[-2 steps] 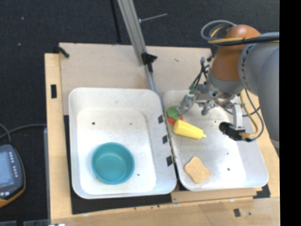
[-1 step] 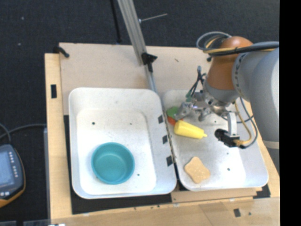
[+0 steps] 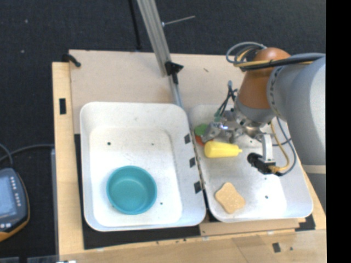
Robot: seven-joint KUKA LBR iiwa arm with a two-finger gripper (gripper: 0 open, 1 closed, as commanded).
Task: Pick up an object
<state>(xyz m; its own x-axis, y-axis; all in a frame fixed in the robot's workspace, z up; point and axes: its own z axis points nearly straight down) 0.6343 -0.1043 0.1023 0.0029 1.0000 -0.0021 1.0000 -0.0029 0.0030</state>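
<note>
Seen from the fixed overhead camera, at a slant: two shallow white bins side by side on a pale wooden bench, grey arm [image 3: 299, 111] with orange band [image 3: 262, 86] reaching in from the right. Parked low over the far-left corner of the right bin [image 3: 279, 199], gripper [image 3: 224, 129], a tangle of dark metal and cabling, hard to read; impossible to tell whether open or closed, and nothing visibly held. Directly beneath and just in front of it, a yellow object [image 3: 222, 150], elongated, lying across the bin floor near the dividing wall. Tucked behind that, against the bin's left wall, a green object [image 3: 201, 129] with a sliver of red-orange below it, both half hidden by the tool. Well apart, toward the near edge, a tan sponge-like piece [image 3: 230, 197], flat on the floor. In the left bin [image 3: 137, 119], a teal bowl [image 3: 131, 189], upright, alone. Likeliest target, judging by position: the yellow object or its green neighbour. Risks from here: crowding in that corner, so a descent could clip two items at once and knock one aside; closeness to the bin wall, leaving little room on that side; a rounded, smooth-looking yellow body, apt to roll or squirt out of a pinch placed off centre.
</note>
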